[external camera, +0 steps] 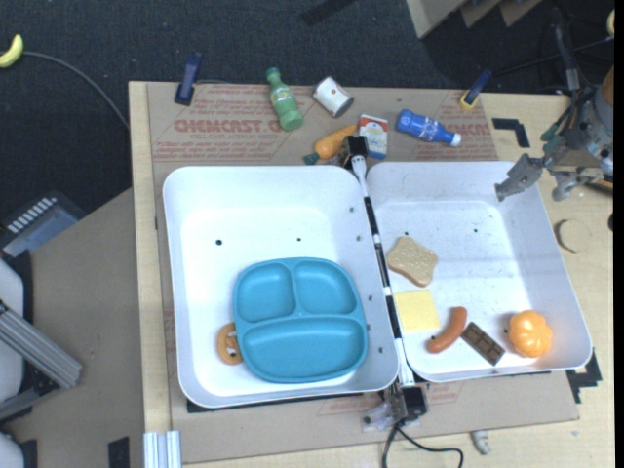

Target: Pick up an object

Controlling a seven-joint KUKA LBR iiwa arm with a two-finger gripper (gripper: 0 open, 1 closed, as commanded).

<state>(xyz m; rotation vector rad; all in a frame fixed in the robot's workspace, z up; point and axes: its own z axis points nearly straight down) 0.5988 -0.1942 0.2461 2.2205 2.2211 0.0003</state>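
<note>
Plate point(298, 318) in left bin point(195, 222), bread point(411, 260) right

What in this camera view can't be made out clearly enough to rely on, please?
- Pretzel: partly hidden under the blue plate in the camera view.
- Arm: cut off by the right edge.
- Carton label behind the bins: too small to read.
- Brown bar beside the sausage: too small to identify.

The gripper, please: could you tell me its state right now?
Gripper: over the right bin's far right corner, holding nothing visible; open or shut cannot be told.
</note>
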